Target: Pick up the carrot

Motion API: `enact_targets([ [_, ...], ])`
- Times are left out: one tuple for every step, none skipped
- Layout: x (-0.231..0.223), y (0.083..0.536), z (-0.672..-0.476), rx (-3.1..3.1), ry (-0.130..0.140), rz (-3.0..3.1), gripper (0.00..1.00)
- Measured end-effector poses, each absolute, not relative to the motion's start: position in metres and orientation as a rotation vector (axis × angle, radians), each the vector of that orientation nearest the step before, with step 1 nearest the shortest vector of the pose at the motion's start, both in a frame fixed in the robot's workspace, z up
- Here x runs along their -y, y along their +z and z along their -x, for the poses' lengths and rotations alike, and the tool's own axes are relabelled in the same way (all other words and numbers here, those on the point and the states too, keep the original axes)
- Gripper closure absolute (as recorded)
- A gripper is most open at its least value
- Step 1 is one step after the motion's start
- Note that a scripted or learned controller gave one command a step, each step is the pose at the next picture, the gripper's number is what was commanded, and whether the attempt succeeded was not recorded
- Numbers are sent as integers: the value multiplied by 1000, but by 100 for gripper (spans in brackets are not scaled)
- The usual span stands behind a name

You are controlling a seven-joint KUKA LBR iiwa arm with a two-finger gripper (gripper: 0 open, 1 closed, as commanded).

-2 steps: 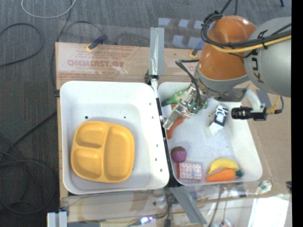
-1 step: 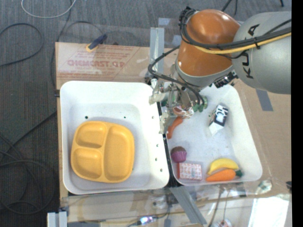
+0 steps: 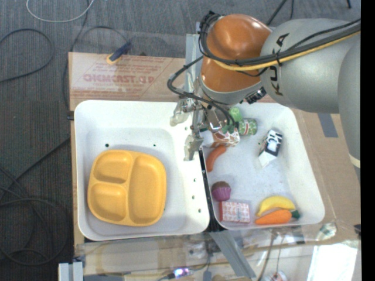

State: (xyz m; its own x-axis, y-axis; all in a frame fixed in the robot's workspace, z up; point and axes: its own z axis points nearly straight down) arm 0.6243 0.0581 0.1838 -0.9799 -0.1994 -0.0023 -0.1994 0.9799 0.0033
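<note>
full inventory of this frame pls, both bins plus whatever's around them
bins: 2, white, side by side on the bench
divided plate: 1, yellow, left bin
carrot: 1, orange, right bin, near front edge
banana: 1, yellow, just behind the carrot
pink box: 1, pink, left of the carrot
purple item: 1, dark purple, behind the pink box
sausage: 1, red-orange, right bin, near the divider
green can: 1, green, right bin, back
carton: 1, black and white, right bin
cardboard: 1, brown, behind the left bin
cables: several, on the floor
arm: 1, grey with orange band
gripper: 1, over the divider, far from the carrot
</note>
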Motion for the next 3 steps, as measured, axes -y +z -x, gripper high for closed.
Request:
enact_targets([
  [-145,113,-591,-3087,4,567,0],
  [-145,128,-599,-3055,10,549,100],
  [-193,113,-605,-3125,-24,-144,100],
])
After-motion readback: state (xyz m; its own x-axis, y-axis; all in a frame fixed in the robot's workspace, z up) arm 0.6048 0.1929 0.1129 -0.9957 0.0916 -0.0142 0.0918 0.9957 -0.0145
